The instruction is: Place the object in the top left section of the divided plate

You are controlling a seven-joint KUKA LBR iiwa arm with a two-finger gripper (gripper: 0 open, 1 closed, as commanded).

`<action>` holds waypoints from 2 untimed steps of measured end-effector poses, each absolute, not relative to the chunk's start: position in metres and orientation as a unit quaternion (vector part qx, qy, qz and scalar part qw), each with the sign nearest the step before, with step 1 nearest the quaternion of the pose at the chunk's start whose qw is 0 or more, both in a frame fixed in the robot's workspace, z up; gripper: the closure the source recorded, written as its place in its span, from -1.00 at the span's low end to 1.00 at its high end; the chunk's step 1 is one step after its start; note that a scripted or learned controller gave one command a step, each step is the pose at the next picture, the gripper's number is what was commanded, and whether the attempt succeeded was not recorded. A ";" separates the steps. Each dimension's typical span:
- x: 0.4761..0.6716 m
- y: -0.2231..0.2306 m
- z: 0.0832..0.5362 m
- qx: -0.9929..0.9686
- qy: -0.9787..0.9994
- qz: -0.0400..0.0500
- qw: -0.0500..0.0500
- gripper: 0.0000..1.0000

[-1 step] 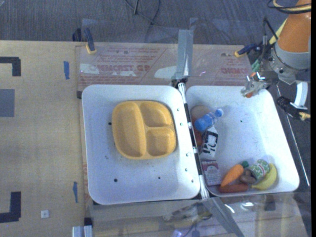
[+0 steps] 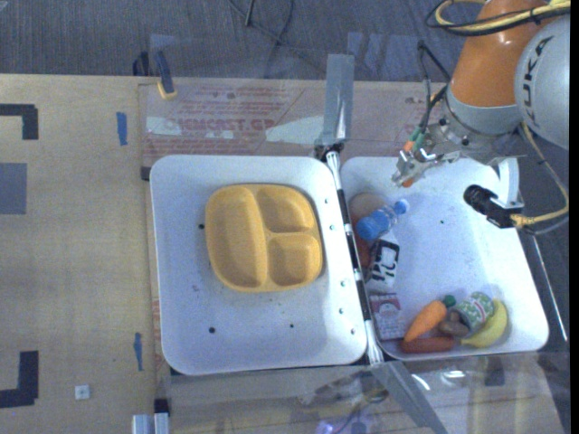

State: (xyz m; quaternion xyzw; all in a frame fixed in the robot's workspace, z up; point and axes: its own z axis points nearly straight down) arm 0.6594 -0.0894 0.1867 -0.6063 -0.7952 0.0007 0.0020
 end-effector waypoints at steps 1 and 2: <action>0.668 -0.113 0.234 -0.584 -0.812 0.000 -0.001 1.00; 0.667 0.006 0.183 -0.522 -0.853 0.001 0.002 1.00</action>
